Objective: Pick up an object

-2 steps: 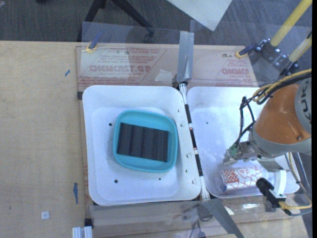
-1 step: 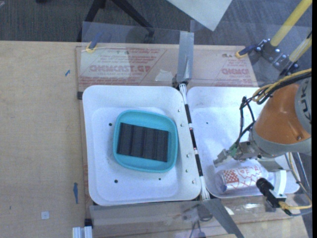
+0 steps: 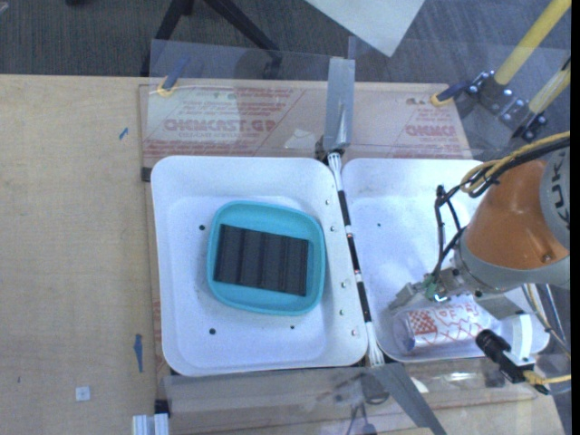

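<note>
Lower right of frame, right bin (image 3: pixel 399 198): red-and-white patterned cup (image 3: pixel 444 326) lying on its side against the near wall, likely rolled there along the sloped rim. End effector (image 3: pixel 433 290) low over the cup's upper edge, arm (image 3: pixel 512 234) reaching in from the right. Finger state: cannot tell, hidden under the wrist. Centre left, left bin (image 3: pixel 181 198): teal tray (image 3: pixel 265 257) with dark ribbed insert, flat, well apart. No grasp visible yet on the desk (image 3: pixel 72 243).
</note>
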`<action>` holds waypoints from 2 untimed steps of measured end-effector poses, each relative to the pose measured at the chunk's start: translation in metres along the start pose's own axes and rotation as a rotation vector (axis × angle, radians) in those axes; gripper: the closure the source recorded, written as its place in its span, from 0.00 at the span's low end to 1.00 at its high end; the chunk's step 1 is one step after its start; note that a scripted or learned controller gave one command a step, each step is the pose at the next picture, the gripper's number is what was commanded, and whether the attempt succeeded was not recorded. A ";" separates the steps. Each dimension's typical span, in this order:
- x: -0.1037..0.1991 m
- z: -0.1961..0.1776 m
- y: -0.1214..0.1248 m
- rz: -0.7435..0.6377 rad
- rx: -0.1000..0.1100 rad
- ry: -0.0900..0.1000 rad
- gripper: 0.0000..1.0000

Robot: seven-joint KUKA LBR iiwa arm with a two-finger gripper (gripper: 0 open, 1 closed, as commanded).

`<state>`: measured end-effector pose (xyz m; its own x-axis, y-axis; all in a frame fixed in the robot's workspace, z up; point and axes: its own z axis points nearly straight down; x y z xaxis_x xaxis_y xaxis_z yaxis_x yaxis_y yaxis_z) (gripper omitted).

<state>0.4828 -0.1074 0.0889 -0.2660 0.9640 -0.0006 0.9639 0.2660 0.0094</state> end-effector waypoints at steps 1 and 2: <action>0.003 0.000 -0.001 0.058 0.001 -0.003 0.00; 0.005 0.000 0.000 0.120 0.000 -0.004 0.00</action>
<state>0.4815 -0.1026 0.0886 -0.1487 0.9889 -0.0033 0.9888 0.1487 0.0095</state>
